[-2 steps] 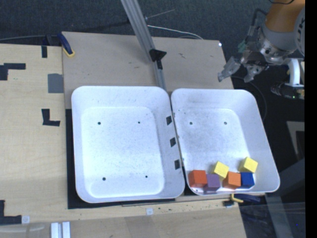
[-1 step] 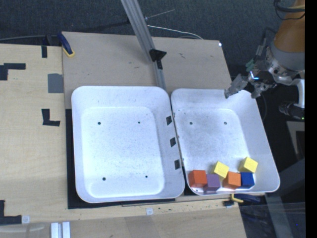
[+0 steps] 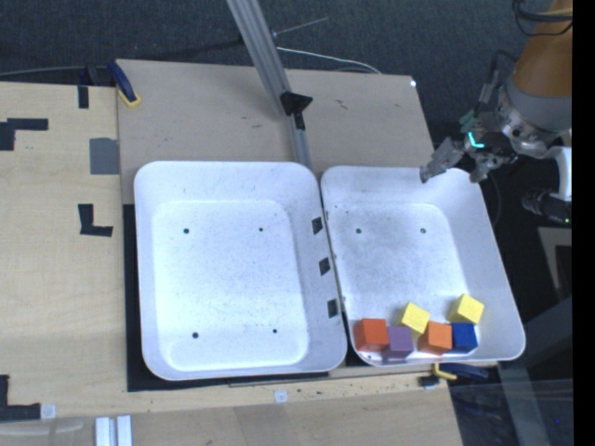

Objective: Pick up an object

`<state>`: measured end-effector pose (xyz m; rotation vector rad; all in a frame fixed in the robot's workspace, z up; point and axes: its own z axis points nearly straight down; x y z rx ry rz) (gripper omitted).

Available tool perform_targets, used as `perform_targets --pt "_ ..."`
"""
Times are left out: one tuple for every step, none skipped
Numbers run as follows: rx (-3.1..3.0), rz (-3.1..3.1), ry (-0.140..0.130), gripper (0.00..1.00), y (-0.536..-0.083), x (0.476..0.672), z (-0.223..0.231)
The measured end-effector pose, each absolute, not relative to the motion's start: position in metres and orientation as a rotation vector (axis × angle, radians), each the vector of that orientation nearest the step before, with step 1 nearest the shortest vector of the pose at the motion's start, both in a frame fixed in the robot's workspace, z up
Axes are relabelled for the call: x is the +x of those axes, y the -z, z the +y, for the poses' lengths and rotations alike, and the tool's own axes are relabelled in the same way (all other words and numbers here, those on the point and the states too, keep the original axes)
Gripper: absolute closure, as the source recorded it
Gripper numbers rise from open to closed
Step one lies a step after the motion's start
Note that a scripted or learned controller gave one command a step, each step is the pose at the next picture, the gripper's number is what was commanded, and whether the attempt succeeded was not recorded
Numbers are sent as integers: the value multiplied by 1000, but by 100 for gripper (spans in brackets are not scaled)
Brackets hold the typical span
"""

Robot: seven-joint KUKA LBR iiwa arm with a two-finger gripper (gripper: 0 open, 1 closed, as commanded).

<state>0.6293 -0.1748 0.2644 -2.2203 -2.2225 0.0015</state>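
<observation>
Approach step — gripper (image 3: 453, 168) hovers over the right bin's (image 3: 483, 214) far right corner, fingers look spread, nothing between them. Blocks cluster at the near edge: orange cube (image 3: 373, 332), purple (image 3: 400, 341), two yellow, blue (image 3: 464, 336). Next, probably — travel to the near edge, descend on one.

The place looks like a robotics lab or test cell. A plywood bench (image 3: 232, 91) carries black tape marks (image 3: 88, 221) at nine o'clock and an aluminium strut (image 3: 265, 49) rising toward twelve. Two white bins (image 3: 149, 249) sit side by side at centre, small coloured blocks (image 3: 418, 333) at five o'clock, cabling on dark carpet (image 3: 372, 17) beyond.
</observation>
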Motion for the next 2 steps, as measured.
perform_targets --pt "-2220 -2222 -1 0 -264 629 -175" --pt "-2220 -2223 0 0 -264 629 -175"
